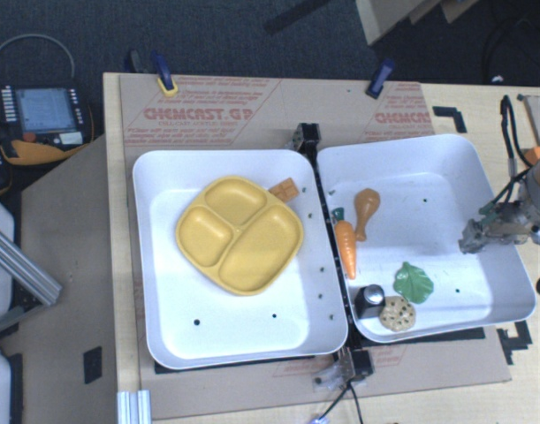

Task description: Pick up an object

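Note:
The right bin [446,162] holds several small items. A tan drumstick [366,208] lies near its left wall, and an orange carrot [346,247] with a green top lies just below it. Toward the front sit a green leaf [414,283], a speckled cookie [397,313] and a small black-and-silver cylinder [369,299]. My gripper [473,238] hangs over the right side of this bin, to the right of and apart from all these items, with nothing visibly in it.
The left bin [163,307] carries a yellow divided plate [240,235], with a small orange-brown block [284,189] at the plate's back edge. Cables [513,148] hang by the right bin's right wall. A pendant [41,117] lies off the bench to the left.

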### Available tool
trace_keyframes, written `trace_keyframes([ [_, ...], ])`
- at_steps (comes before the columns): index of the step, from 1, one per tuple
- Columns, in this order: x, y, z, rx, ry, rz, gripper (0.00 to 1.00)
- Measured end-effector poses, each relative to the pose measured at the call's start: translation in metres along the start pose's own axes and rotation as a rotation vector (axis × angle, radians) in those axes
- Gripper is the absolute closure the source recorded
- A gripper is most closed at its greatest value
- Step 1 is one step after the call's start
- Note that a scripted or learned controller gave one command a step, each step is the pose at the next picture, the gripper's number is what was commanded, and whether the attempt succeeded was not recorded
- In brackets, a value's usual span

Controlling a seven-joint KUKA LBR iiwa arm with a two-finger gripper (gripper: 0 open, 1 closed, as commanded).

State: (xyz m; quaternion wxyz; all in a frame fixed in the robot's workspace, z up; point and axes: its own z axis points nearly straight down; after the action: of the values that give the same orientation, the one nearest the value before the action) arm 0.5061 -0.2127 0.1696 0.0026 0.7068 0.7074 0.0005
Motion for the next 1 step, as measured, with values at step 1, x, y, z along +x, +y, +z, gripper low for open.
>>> trace_keyframes([
  [1, -0.0004, 0.0009, -0.0503, 0.002, 0.001, 0.0, 1.0],
])
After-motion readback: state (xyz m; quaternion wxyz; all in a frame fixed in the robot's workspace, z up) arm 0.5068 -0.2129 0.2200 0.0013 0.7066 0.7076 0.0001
